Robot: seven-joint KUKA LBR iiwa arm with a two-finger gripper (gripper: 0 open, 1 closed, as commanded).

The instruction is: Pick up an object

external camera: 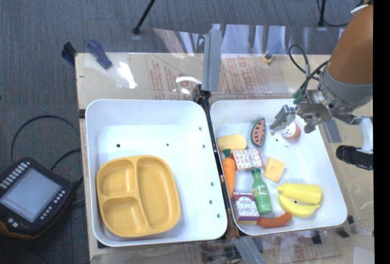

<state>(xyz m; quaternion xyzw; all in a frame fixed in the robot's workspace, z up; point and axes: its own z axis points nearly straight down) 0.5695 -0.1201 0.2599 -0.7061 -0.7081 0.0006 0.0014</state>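
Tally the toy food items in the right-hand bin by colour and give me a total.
Yellow: 3 (bananas, cheese wedge, pale yellow piece)
Green: 2 (bottle, watermelon slice)
Orange: 2 (carrot, sausage)
Red and white: 3 (two small boxes, round piece)
Total: 10

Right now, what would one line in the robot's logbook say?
gripper: over right bin, far side | nearest item: small red-and-white object | grasp: unclear | yellow tray: in left bin
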